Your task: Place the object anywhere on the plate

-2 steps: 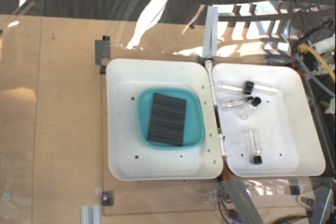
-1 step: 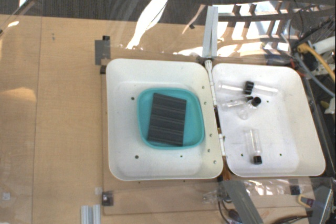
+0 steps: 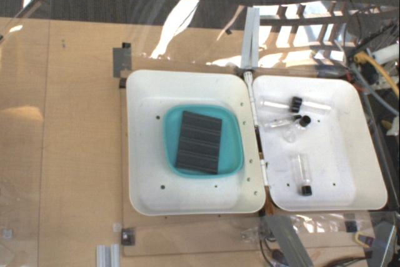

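OBJECT: I see the dark ribbed block [image 3: 199,142] lying flat inside the teal plate [image 3: 172,134], left bin [image 3: 144,184] | HAND: I cannot tell its state or take positions from it | RISK: I judge a further descent could nudge the block off; clear vials [image 3: 294,110], right bin [image 3: 350,191], invite a mistaken pick.

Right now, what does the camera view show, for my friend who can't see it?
A dark grey ribbed rectangular block lies on a teal square plate in the left white bin. The right white bin holds three clear plastic vials with black caps.
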